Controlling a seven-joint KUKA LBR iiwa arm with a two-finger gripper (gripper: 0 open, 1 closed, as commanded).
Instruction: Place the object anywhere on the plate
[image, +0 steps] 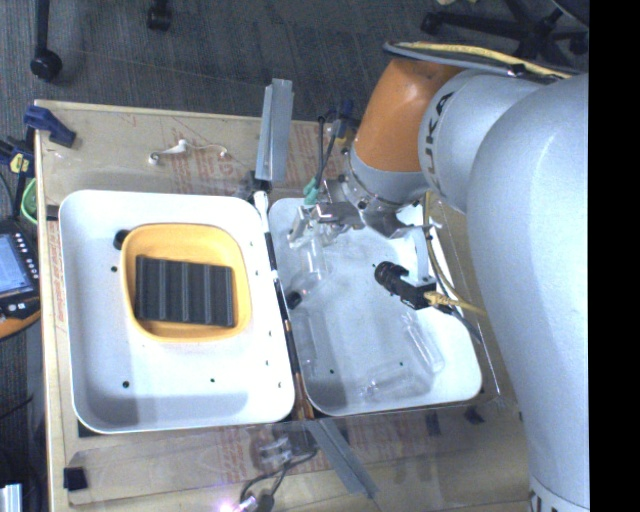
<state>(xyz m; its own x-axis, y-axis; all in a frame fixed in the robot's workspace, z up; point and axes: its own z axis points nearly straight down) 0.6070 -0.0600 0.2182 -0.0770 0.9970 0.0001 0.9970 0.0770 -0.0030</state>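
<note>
Closest to us is the grey arm (530, 250), a broad pale bulk to the right of the plate, with its orange band (400, 110) beyond it and also to the plate's right.

Starting at the left, we see the left bin (170, 400), and the plate (180, 238) sits inside it. It is yellow-orange with rounded corners, and white bin floor shows all around it. The object (187, 292) lies flat on the plate. It is a dark, ribbed rectangular block, set within the rim and covering most of the middle, and nothing touches it.

To the right of the plate, across the seam where the two walls meet, is the right bin (360, 300). A small dark bit (293, 298) sits just inside this bin's near wall, level with the plate's middle. We cannot make out what it is. Further right of the plate, some clear, glassy pieces (420, 350) lie on the white floor, with faint outlines.

The gripper (315, 228) hangs over the right bin's far corner — to the right of the plate, about level with its far edge, and well apart from the block. We cannot tell whether the claw is spread or pressed together, because its tip blurs into the pale floor and the clear plastic — and we see nothing pinched in it.
</note>
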